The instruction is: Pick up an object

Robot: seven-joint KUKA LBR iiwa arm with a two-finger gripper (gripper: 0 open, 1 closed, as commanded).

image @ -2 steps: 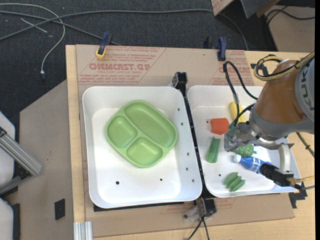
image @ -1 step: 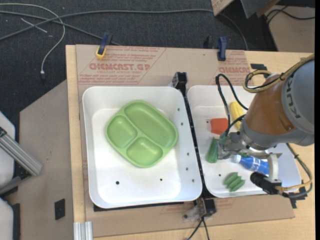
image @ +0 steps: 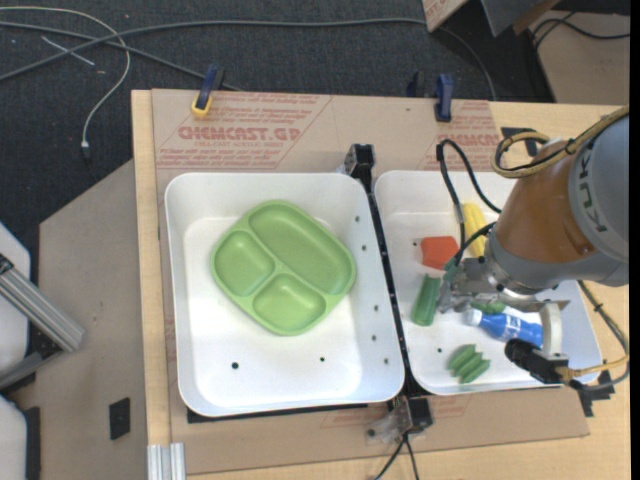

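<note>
Tool (image: 462, 290) low in right bin (image: 400, 268), beside green stick (image: 427, 300); finger spread impossible to tell.

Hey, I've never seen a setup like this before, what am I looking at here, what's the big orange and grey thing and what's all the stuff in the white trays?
This is one picture from a camera fixed above a workbench, looking down at a slant. The big grey and orange thing is a robot arm reaching in from the right. At its end sits a two-finger gripper, the part meant to pick things up; it hangs low over the right bin.

The bench carries two shallow white bins side by side. The left bin holds a green divided plate with three compartments. The right bin holds small toys: an orange-red block, a long green piece beside the gripper, a smaller ridged green piece, a yellow piece partly behind the arm, and a blue and white item.

From this angle I cannot tell whether anything is gripped.
</note>
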